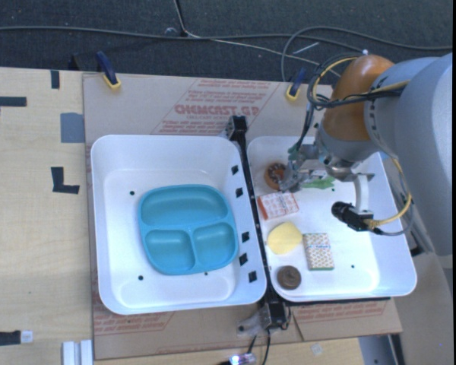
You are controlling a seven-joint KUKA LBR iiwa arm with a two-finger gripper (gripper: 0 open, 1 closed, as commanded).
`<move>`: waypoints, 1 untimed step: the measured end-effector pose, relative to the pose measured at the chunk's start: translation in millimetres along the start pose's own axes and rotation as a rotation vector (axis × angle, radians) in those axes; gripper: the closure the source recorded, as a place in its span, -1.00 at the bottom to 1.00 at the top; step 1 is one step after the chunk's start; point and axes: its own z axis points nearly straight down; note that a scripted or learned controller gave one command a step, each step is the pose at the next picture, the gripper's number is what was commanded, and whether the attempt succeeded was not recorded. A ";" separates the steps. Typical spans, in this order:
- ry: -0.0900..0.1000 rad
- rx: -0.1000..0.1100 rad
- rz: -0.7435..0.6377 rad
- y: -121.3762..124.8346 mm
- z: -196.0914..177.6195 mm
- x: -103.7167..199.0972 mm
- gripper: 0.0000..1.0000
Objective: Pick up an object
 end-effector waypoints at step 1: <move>0.000 -0.007 0.002 -1.9 -62.8 1.9 1.00</move>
